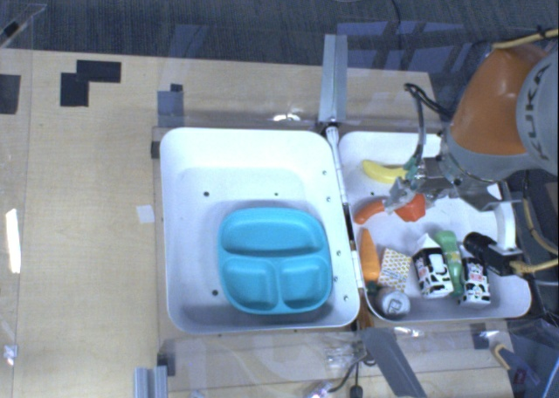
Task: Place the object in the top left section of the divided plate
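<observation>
One gripper (pixel 407 188) is hanging over the far part of the right bin (pixel 384 150), its metal fingers pointing left and down toward a red-orange object (pixel 410 207) lying just beneath them. How far apart the fingers are standing cannot be told from this slanted view, nor whether they are touching that object or merely hovering above it. Just left of the tips an orange carrot-like piece (pixel 369 210) is lying against the bin's left wall, and on the far side a yellow banana (pixel 383 170) is resting near the far wall. Behind the gripper, the arm (pixel 502 117) is reaching in from the right, its orange band bulging above the grey wrist.

Nearer in the same bin, a second orange piece (pixel 370 257) is lying along the left wall, beside a speckled packet (pixel 395 269) and a round silvery can (pixel 395 304). To their right are sitting two black-and-white cartons (pixel 430 272) with a green bottle (pixel 449 252) between them.

Across the divider, the left bin (pixel 188 213) is holding the blue divided plate (pixel 274 258), which is lying flat toward the near side, well apart from the gripper, with one long section on its far side and two smaller ones nearer.
</observation>
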`<state>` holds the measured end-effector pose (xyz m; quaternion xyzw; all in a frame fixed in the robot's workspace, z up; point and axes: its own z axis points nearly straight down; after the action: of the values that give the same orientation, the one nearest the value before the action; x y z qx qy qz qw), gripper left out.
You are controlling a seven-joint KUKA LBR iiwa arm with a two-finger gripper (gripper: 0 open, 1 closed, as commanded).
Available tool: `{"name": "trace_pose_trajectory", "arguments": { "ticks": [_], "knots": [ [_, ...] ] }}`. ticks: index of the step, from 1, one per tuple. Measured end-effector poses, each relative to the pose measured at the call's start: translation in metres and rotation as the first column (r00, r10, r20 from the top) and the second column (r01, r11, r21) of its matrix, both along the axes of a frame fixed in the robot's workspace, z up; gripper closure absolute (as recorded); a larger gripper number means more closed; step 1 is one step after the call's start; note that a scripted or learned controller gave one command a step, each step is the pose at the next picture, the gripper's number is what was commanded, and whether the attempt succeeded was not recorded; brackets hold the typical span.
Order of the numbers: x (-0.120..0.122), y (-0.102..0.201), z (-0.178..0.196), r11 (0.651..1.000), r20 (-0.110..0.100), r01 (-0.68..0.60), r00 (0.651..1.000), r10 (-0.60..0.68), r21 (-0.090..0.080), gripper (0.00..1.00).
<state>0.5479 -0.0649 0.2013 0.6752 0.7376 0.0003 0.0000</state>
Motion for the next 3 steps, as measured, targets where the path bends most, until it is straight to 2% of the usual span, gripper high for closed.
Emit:
{"name": "trace_pose_trajectory", "arguments": {
  "ticks": [1,2,3],
  "knots": [
    [-0.043,0.082,-0.020,0.950,-0.003,-0.313,0.950,0.313,0.001,1.00],
    [-0.048,0.049,-0.019,0.997,-0.001,-0.075,0.997,0.075,-0.001,1.00],
    [-0.025,0.109,-0.020,0.997,-0.003,-0.072,0.997,0.072,-0.001,1.00]
  ]
}}
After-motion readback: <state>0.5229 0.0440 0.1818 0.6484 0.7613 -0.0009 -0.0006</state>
